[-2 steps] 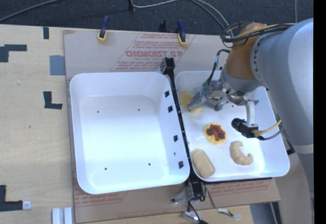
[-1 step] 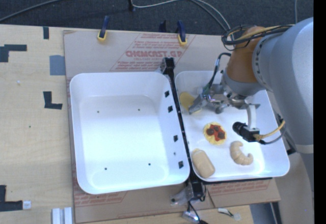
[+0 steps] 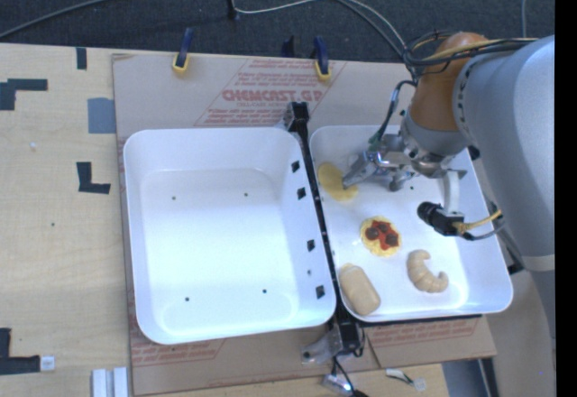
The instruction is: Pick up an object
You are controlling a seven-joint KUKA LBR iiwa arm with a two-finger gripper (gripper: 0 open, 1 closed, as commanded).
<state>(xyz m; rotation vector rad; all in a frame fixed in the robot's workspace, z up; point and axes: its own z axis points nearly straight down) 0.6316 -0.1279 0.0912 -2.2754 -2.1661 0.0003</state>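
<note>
Bench carries 2 white bins; in the right bin (image 3: 478, 296), the gripper (image 3: 365, 168) sits just right of a yellow piece (image 3: 332, 181); gripper state cannot be told.

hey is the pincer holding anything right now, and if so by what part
Cannot be told. The pincer sits at the edge of a pale yellow piece in the right bin, but no grip shows.

Pale yellow piece (image 3: 334, 181) lying flat at ten o'clock; jam tart (image 3: 381, 236) central; croissant (image 3: 425, 272) at five; bread roll (image 3: 359, 289) at seven.
</note>
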